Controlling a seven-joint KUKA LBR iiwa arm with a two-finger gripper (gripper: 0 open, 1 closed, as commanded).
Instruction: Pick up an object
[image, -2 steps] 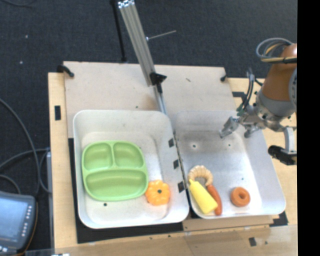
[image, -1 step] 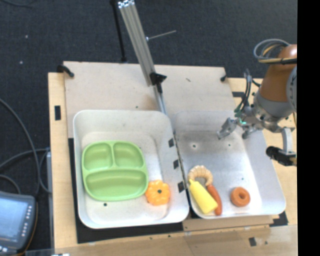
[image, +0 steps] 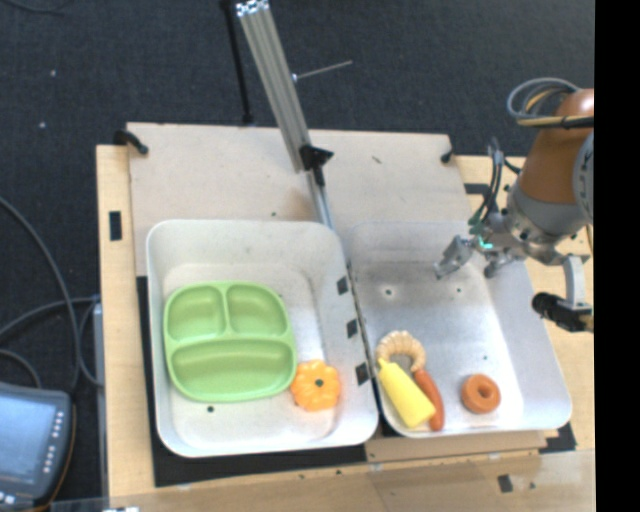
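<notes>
fingers (image: 468, 255) of the gripper (image: 470, 258) are spread open and hold nothing, above the right bin (image: 520, 300); orange donut (image: 481, 394), carrot (image: 429, 398) and yellow bottle (image: 405, 393) lie near its front edge.

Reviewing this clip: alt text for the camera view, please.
The gripper hangs open over the right bin, which holds an orange ring, yellow piece and carrot. The left bin holds a green tray and pumpkin.

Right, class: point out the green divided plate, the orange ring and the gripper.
green divided plate (image: 228, 341), camera view, on the ridge between its compartments.
orange ring (image: 481, 394), camera view, on its band.
gripper (image: 470, 258), camera view, midway between its fingertips.
</notes>
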